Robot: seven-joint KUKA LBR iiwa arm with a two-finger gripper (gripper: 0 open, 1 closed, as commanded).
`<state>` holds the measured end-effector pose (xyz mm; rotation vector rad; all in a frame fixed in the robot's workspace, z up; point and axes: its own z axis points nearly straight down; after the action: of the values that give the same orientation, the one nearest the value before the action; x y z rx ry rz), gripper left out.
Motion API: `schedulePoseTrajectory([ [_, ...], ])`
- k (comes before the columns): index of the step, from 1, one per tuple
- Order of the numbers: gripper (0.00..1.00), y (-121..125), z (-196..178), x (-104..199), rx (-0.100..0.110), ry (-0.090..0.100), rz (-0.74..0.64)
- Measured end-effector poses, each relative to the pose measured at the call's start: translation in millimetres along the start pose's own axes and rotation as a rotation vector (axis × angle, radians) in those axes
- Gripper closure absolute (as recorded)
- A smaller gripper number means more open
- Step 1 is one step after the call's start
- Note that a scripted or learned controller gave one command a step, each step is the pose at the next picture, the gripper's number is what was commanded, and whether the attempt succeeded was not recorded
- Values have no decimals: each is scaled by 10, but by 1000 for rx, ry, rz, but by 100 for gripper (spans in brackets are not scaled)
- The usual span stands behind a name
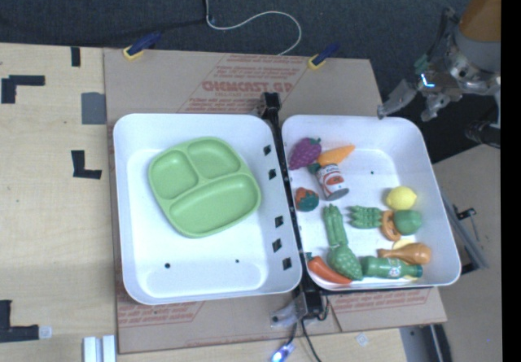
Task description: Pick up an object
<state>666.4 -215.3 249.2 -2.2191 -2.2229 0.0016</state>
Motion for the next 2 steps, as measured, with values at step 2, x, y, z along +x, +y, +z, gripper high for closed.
schedulePoseTrajectory([
  [2, 0, -745, -2253, 1190, -12, 1, -9],
])
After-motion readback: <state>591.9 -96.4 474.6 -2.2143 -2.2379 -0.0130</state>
